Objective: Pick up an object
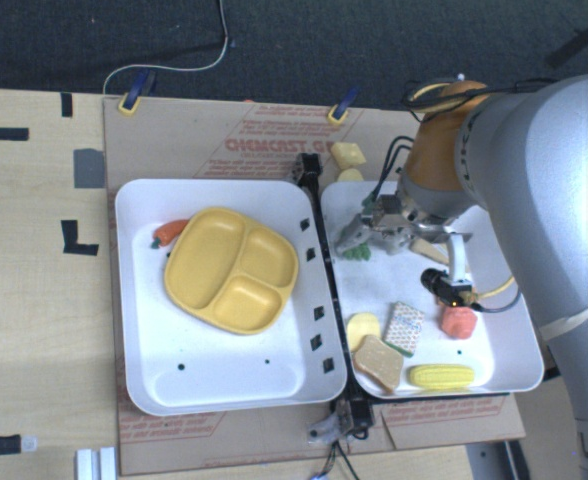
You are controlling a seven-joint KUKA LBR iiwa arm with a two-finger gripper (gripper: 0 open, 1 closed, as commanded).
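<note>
Your pincer (359, 236) sits low in the right bin (509, 368), at its far left corner, right at a small green piece (358, 252); you cannot tell how wide it stands or whether it grips anything. Pressed so near the bin wall, it could likely nudge the piece aside or snag the rim.
</note>
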